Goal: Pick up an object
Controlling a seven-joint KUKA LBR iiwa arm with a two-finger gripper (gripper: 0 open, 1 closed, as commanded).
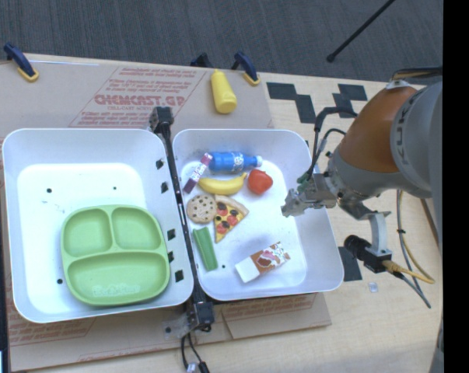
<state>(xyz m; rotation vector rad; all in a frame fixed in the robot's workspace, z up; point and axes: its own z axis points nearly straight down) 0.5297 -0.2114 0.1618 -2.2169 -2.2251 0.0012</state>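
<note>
**benchwatcher:** Guessing the target is the tomato (pixel 259 181), since it's the item closest to the gripper (pixel 295 204). It sits in the right bin (pixel 316 239), just right of the banana (pixel 222 183). Looks like a light, hard plastic toy, round and probably slippery, so I'd pinch it straight across the widest part. The gripper hangs over bare bin floor right of the tomato, holding nothing, and I honestly cannot tell how its tips are set from this angle.

**kuka_fan:** Agreed. Count around the banana: one blue bottle (pixel 232 161) just above it, one cookie (pixel 200 208) and one pizza slice (pixel 228 214) below, one green stick (pixel 205 248) further down, one small carton (pixel 262 261) toward the bottom right. Something small and purple left of it, can't identify it. Two bins total; the left bin (pixel 24 162) holds one green divided plate (pixel 114 255). One yellow bottle (pixel 223 92) is outside on the counter (pixel 351 340).
</note>
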